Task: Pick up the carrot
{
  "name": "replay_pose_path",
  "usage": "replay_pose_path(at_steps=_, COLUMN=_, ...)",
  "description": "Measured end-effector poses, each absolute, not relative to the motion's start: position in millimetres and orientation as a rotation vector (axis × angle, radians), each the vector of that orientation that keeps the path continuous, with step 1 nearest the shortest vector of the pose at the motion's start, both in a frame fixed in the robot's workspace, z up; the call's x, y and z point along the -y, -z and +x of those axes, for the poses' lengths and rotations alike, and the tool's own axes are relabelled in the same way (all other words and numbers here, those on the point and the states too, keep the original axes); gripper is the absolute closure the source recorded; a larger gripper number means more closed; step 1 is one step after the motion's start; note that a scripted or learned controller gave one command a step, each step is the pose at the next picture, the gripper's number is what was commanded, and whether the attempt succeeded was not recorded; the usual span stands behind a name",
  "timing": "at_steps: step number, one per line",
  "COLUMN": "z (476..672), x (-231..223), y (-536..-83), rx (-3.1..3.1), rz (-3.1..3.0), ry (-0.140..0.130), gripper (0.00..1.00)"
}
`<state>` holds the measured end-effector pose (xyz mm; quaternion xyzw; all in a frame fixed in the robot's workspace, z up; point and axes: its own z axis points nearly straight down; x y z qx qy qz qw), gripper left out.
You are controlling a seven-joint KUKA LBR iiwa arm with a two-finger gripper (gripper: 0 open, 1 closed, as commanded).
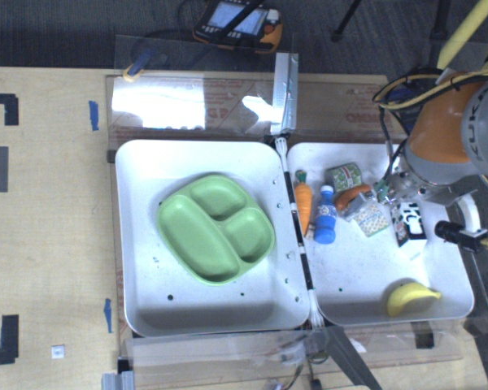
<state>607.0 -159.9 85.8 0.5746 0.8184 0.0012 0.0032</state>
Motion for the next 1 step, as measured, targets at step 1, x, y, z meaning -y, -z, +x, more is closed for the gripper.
replay_pose_path(at_steps=1, z=506.3, x=97.1, y=-86.5, rx=-2.673, rz=1.649, ry=-0.006, gripper=0.0)
